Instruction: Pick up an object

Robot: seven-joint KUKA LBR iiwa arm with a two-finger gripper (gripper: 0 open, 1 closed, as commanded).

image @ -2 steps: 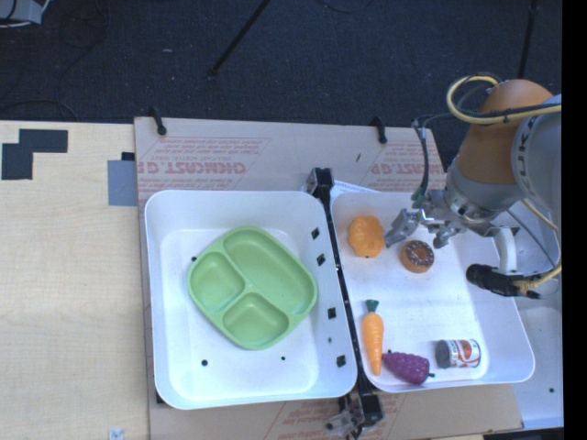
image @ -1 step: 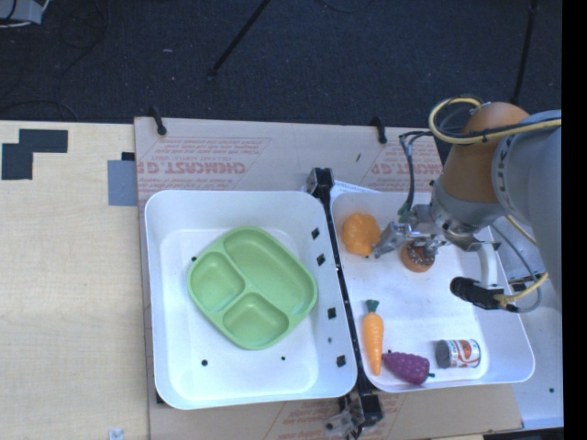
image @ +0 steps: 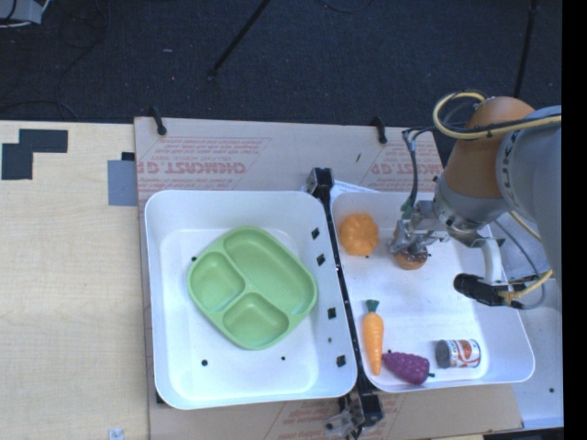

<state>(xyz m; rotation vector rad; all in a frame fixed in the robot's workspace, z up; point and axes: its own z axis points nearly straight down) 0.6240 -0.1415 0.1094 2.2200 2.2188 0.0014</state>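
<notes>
The arm (image: 500,168) enters from the right and angles down into the right bin (image: 500,333). The gripper (image: 410,244) sits low over a small orange-brown object (image: 411,261) near the bin's upper middle. The fingers appear to straddle the object's top, but the view is too cluttered to tell if they are apart or closed on it, or if the object is clear of the bin floor.

Just left of the gripper lies an orange pepper (image: 359,234), apart from it. Along the lower part of the same bin lie a carrot (image: 372,335), upright along the divider, purple grapes (image: 406,367) just beside its tip, and a can (image: 458,353) on its side to the right.

The left bin (image: 174,356) holds a green divided plate (image: 251,287), set near its centre.
</notes>
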